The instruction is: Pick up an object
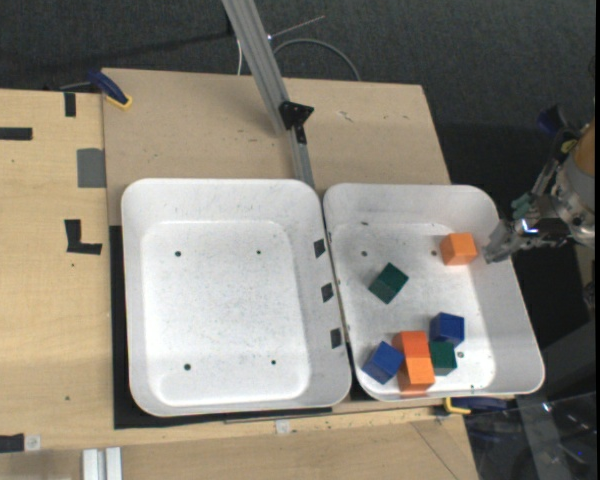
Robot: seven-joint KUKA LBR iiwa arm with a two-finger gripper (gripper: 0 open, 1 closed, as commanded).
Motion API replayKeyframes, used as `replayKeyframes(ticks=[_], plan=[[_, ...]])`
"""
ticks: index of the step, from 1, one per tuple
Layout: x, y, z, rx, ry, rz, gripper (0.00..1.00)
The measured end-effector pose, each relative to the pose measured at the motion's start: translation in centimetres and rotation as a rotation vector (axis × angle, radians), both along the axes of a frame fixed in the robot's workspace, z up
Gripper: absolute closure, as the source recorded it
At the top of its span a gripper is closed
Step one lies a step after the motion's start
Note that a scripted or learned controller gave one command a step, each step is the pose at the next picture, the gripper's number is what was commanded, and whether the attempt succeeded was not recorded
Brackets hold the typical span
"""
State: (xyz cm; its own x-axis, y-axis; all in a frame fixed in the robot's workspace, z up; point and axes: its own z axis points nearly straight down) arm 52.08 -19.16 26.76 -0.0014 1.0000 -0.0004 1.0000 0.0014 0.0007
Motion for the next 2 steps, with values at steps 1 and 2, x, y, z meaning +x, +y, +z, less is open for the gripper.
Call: replayKeyframes(ticks=[1,2], plan=[[2.5,4.6,-1.1,0.001,0.001,0.004,1.00],[4.4,9.8,-0.7,0.002,0.001,0.006,1.00]])
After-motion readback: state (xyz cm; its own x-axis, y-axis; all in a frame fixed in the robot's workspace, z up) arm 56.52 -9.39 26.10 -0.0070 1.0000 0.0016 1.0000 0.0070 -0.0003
